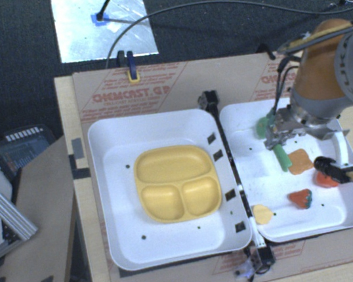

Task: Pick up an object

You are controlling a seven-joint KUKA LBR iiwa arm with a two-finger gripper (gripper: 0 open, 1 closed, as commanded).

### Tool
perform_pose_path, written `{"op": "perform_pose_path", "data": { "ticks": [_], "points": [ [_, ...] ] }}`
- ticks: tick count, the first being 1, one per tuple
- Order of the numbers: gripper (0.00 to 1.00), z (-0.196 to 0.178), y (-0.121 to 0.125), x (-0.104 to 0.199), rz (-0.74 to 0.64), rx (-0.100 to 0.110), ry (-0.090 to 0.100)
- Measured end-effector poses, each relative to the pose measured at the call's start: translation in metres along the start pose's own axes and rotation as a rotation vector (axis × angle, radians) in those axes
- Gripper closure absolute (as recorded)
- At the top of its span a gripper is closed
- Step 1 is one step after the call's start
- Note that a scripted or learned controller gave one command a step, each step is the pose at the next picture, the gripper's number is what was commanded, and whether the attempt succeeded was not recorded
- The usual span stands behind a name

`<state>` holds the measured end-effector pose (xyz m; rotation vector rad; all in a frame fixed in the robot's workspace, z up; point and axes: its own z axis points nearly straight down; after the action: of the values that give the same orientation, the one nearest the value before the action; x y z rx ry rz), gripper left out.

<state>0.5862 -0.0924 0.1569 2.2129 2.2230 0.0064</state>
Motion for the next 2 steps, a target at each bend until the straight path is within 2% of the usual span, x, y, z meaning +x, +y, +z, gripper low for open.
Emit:
{"op": "perform_pose_path", "data": {
  "ticks": [2],
  "points": [
    [1.0, -0.1, -0.005, -0.004, 0.0, 0.0, 0.0]
  ]
}}
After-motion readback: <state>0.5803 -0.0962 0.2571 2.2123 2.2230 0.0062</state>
